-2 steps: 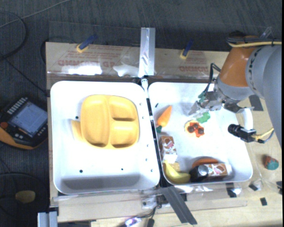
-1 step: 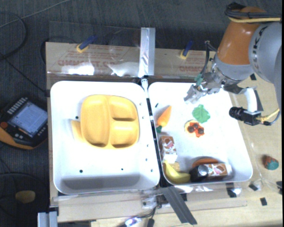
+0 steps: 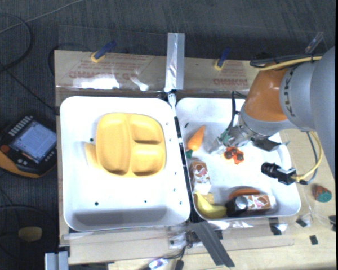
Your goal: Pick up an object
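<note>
Two bins (image 3: 67, 151), and our gripper (image 3: 230, 141) is down in the right one!
We see it low beside a small red-orange object (image 3: 235, 154), carrot (image 3: 195, 138) just left; we cannot tell its fingers' state. Yellow tray (image 3: 129, 144) sits left.

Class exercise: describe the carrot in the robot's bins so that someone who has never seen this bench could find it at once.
Look at the right-hand bin, the one the grey and orange arm reaches into. Near its left wall, in the upper part, lies a small tapered orange carrot with a green tip at its lower end. The banana at the bottom is yellow and curved, and the small packet below the carrot is flat and printed.
</note>
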`<action>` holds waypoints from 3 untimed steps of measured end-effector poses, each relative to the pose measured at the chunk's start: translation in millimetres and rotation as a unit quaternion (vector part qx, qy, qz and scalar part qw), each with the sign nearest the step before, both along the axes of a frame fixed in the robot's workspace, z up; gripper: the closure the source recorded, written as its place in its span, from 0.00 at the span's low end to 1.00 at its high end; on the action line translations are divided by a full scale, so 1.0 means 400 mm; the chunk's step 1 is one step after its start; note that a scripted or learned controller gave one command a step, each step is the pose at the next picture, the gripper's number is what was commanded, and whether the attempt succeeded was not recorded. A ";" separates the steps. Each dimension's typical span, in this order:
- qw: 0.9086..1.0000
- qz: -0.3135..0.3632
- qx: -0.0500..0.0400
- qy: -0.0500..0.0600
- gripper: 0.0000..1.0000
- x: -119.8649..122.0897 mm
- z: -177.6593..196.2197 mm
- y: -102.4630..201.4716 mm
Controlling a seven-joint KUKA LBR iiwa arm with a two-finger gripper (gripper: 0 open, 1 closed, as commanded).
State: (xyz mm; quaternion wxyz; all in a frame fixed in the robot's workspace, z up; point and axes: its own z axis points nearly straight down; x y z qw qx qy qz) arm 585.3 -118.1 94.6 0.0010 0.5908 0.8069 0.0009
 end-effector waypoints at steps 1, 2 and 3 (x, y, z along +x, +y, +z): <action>1.000 -0.031 -0.001 0.001 1.00 0.097 0.223 0.156; 0.999 -0.052 -0.001 0.001 1.00 0.190 0.311 0.182; 0.996 -0.085 -0.002 0.001 1.00 0.199 0.602 0.280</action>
